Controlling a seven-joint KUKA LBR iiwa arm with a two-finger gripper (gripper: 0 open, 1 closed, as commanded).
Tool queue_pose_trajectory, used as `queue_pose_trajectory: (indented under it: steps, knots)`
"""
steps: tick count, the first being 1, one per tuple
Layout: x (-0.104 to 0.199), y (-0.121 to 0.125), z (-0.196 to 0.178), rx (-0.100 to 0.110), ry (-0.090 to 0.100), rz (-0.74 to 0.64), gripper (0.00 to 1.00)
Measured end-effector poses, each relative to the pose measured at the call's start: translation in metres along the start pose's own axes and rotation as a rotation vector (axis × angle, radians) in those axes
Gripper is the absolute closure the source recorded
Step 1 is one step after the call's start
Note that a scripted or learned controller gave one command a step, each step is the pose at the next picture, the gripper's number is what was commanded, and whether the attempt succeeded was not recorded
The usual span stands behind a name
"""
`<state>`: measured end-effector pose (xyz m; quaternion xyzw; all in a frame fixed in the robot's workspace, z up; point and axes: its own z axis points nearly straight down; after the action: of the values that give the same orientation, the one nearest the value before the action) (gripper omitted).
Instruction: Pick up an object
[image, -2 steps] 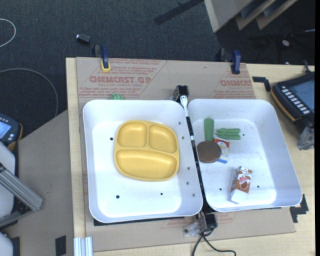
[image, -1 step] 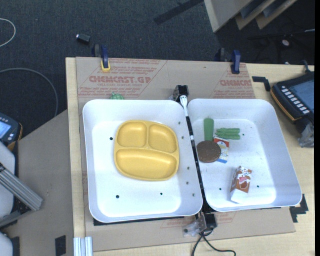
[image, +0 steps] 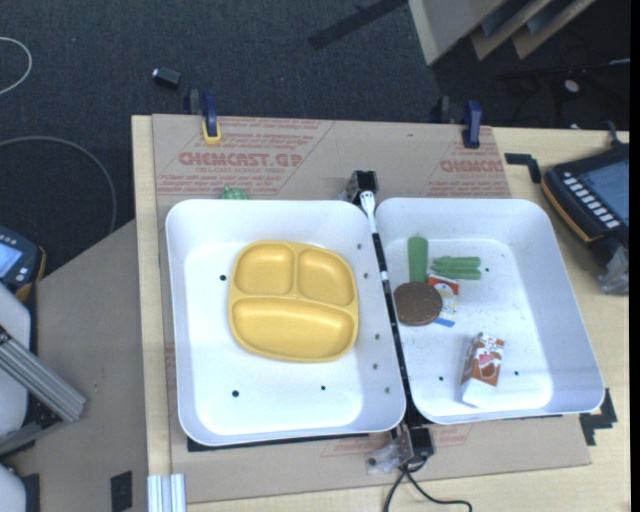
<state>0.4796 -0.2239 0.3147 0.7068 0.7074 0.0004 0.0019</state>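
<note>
White bins are sitting untouched, the brown disc (image: 417, 303), green stick (image: 417, 258) and small carton (image: 482, 366) lying in the right bin (image: 560, 300), so picking seemingly isn't starting yet; the claw's state I cannot tell.

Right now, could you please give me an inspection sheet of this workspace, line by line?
Surface: brown board on a bench, clamped at its far edge, bearing a left bin and a right bin side by side.
Job's things: yellow divided plate in the left bin; green stick, green pod-like piece, brown disc and small carton in the right bin.
Clutter: small green thing behind the left bin.
Grippers: nothing seen.
Cables: black cable at the near edge.
Surroundings: dark carpet; pendant on the right.
</note>
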Motion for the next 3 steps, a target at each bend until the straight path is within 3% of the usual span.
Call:
queue_pose_trajectory:
  steps: [3]
  knots:
    - [-0.001,0.002,-0.031,-0.009,-0.007,-0.004,1.00]
